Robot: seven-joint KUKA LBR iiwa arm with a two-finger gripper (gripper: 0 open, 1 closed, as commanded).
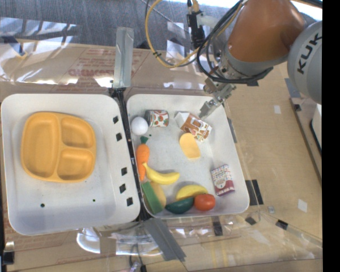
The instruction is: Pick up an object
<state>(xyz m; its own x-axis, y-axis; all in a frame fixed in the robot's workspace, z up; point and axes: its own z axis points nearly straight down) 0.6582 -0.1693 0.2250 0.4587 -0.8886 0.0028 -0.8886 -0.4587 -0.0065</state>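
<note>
On the worktop (260, 152), the pincer (209, 107) hovers just above a small carton (196, 129) in the right bin (229, 152); its state is unclear.

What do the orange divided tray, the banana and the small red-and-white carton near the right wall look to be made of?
Divided tray: likely moulded plastic, matte, uniform orange with soft rounded compartments. Banana: probably toy plastic, smooth, with a faint sheen and flat yellow colour. Carton: looks like printed cardboard or a plastic replica, with sharp edges and label graphics; too small to tell which.

bins (22, 220): two
tray (58, 146): one
cartons (195, 128): three
bananas (161, 177): two
egg (139, 125): one
carrot (142, 158): one
tomato (204, 202): one
</note>
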